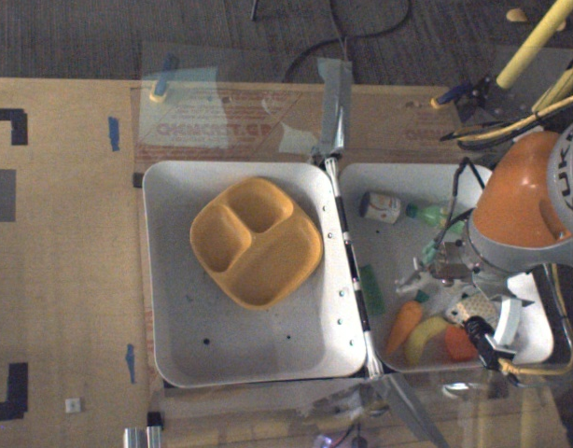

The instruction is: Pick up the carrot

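One tapered orange carrot (pixel 404 327), smooth-skinned

Divided plate (pixel 257 241) in left bin (pixel 165 278) — carrot (pixel 404 326) in right bin (pixel 398 250).

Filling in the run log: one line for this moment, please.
task: pick carrot | carrot: right bin, near front edge, not held | gripper: above it

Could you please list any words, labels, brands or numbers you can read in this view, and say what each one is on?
"UK": black letters on the robot arm's grey casing at the right edge, cut off by the frame.
Reddish printed line on the clear plastic sheet behind the bins: too faint to read.
Label on the small bottle in the right bin: too small to read.
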Controlling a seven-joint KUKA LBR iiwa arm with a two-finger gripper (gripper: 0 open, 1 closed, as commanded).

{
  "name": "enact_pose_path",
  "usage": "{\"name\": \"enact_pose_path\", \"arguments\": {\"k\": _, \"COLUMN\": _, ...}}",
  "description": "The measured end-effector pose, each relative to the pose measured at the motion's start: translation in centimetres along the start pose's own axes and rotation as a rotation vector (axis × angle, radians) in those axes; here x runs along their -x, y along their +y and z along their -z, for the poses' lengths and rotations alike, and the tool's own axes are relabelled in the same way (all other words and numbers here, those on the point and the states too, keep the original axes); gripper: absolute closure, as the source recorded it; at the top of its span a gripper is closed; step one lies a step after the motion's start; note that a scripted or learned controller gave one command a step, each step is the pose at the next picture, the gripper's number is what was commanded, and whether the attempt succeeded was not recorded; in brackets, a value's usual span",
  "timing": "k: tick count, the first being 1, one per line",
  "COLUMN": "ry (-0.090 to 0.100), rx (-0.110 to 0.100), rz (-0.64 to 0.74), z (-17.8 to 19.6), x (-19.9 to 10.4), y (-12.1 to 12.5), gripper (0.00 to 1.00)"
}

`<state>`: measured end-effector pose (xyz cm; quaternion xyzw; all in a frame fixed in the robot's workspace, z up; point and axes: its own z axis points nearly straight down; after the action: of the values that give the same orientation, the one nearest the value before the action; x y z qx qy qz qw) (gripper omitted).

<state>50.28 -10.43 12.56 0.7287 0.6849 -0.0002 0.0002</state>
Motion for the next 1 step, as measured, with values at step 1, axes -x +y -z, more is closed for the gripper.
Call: {"name": "enact_pose_path", "arguments": {"k": 1, "ry": 0.002, "rx": 0.007, "rz": -0.129, "z": -3.68, "x": -0.26, "y": 2.47, "gripper": 0.00}}
